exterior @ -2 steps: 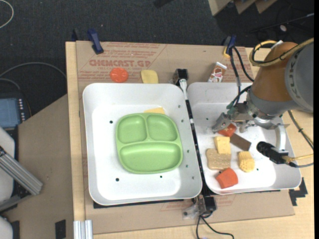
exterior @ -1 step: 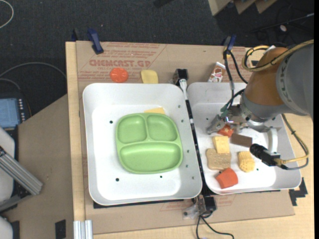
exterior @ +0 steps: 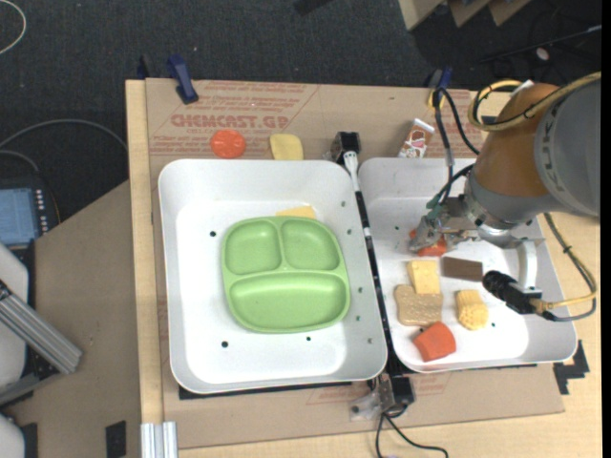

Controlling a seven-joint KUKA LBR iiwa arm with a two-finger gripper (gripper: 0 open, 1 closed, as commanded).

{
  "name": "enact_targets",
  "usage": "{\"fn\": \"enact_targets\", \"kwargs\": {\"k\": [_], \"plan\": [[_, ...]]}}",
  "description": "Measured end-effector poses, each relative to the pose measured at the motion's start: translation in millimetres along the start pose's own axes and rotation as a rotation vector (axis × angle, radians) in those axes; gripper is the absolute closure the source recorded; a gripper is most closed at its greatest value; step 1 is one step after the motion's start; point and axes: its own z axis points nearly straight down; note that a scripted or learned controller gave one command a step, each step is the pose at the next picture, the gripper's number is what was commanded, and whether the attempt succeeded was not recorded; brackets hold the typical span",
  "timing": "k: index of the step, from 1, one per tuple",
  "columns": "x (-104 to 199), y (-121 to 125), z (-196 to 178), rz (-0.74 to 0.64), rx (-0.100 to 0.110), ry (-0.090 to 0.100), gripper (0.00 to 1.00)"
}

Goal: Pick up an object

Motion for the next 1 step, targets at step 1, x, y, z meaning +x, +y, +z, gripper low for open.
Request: {"fn": "enact_targets", "kwargs": {"k": [1], "plan": [[65.1,26.4,-96.0,-0.01,-0.012,0.0,1.0]]}}
